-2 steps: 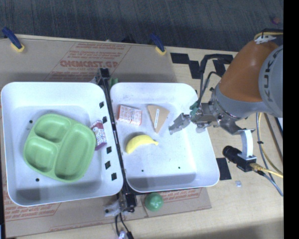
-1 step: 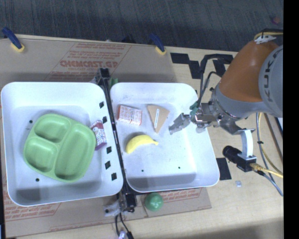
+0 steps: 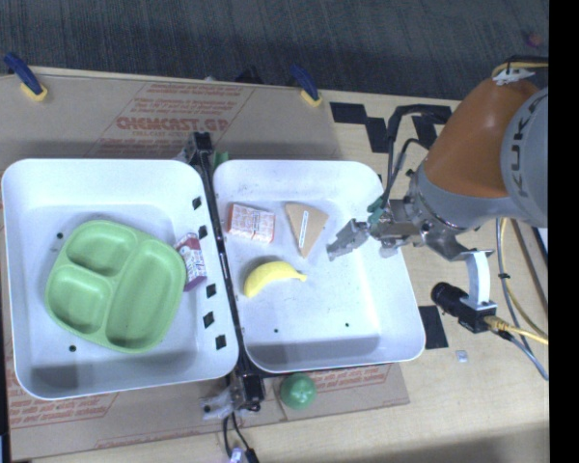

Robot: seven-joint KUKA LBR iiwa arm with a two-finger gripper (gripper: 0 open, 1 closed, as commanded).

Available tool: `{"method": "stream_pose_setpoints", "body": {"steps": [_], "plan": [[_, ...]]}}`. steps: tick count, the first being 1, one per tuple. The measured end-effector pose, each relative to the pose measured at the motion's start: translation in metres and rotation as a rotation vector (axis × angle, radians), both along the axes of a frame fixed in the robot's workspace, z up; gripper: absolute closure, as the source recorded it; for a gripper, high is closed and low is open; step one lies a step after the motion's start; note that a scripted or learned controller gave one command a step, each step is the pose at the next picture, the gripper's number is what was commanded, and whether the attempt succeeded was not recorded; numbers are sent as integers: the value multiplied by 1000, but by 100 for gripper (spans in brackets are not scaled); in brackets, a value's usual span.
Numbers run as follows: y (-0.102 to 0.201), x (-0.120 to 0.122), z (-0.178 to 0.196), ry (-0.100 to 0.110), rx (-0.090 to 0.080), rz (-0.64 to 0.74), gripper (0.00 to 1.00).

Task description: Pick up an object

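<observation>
Over the right bin [image 3: 391, 331] my tool [image 3: 345, 239] hung at the end of the grey arm [image 3: 482, 162], which reached in from the far side of the bench [image 3: 434, 365]. From this slanted view I could not tell whether the tool was open or closed, and nothing showed in its grip, so I judged the pick not yet made. The thing nearest it was a tan wedge [image 3: 305, 226], lying just beside the tool on the side away from the arm, its point aimed toward the near rim of the bin and its long axis running roughly crosswise to the tool's reach. A little beyond and below that lay a yellow banana [image 3: 273, 277], its curve stretched along the line of the reach, with bare bin floor around it. Farther out past the wedge sat a small red-and-white packet [image 3: 251, 221], close to the divider between the bins. Well beyond all of these, in the left bin [image 3: 29, 374], rested a green divided tray [image 3: 116, 284] with a small dark wrapper [image 3: 193, 258] touching its edge. I reckoned the wedge the likeliest target, being a short move from the tool, though its low flat shape might have slipped a grasp.
</observation>
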State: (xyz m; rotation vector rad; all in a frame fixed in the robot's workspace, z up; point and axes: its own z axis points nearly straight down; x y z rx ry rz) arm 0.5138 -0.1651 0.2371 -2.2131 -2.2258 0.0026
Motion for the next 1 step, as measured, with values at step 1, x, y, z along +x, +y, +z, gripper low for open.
{"method": "stream_pose_setpoints", "body": {"steps": [1], "plan": [[0, 0, 0, 0, 0, 0, 0]]}}
